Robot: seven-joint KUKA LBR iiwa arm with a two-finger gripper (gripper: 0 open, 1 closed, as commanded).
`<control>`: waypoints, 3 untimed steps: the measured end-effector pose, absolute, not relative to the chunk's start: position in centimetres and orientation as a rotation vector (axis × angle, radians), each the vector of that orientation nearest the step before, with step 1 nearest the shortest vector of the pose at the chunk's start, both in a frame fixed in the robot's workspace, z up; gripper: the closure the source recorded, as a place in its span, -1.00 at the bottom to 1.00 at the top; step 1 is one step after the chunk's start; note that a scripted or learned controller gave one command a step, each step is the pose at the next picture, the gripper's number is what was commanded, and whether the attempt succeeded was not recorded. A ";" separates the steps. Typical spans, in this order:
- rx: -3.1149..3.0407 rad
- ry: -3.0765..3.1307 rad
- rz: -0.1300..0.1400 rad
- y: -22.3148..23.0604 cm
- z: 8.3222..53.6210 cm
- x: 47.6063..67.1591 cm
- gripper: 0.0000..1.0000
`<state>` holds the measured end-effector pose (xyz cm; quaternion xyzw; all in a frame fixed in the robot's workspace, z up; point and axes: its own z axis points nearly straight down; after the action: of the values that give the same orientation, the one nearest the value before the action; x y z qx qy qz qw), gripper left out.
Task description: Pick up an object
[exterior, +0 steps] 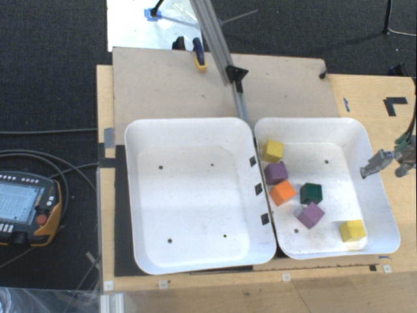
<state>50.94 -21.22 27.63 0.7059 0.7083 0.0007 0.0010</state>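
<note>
The right bin [374, 150] holds several small cubes. A yellow cube [272, 150], a purple cube [276, 173] and an orange cube [282, 192] sit in a line along its left wall. A dark green cube [311, 192] and a second purple cube [311, 214] lie near the middle. Another yellow cube [352, 231] rests in the front right corner. My gripper [379, 163] pokes in at the view's right edge, over the right rim of that bin, apart from every cube and with nothing seen in it.
The left bin [189, 126] stands beside the right one, their rims touching. A slanted metal pole [215, 31] crosses the back of the bench down to the gap between the bins. A teach pendant [26, 207] lies on the floor at far left.
</note>
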 end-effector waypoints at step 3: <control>2.214 2.225 0.003 -13.5 10.1 54.5 1.00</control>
<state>54.51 -13.50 10.13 0.7054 0.7088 0.0009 0.0012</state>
